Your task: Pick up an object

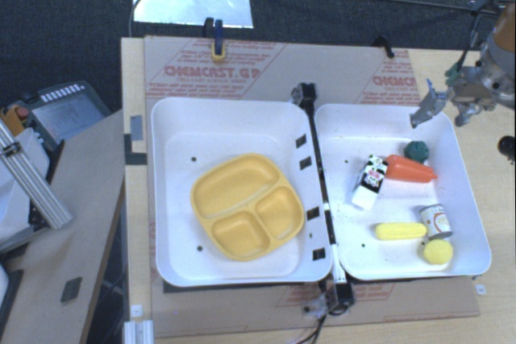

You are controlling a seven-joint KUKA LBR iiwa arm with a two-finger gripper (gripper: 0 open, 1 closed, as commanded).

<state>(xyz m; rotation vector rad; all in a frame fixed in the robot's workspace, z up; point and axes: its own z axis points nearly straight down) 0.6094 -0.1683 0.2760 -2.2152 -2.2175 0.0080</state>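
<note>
My end effector [445, 110] hangs over the upper right corner of the right bin [347, 125], at about one o'clock from that bin's middle, with its two fingers spread apart and nothing between them; one fingertip [419, 118] points down toward the bin's floor, the other sits just to its right near the rim. Below it, at roughly six o'clock from my end effector, a small dark green object [417, 150] lies near the bin's right wall, touching or just beside the orange carrot [409, 169], which lies flat with its tip pointing toward three o'clock. Against the carrot's blunt end, at its nine o'clock, a small black-and-white carton [369, 180] lies tilted on the bin floor. Further down, toward six o'clock in the bin, a yellow corn-shaped piece [401, 231] lies flat, with a small can [434, 220] just beside it at its three o'clock and a yellow ball [438, 252] near the bin's lower right corner, close under the can. The left bin [173, 133] holds a yellow divided plate [242, 205] with three compartments, lying near that bin's middle. Both bins rest side by side on a cardboard sheet [274, 68] on the bench [133, 76].
</note>
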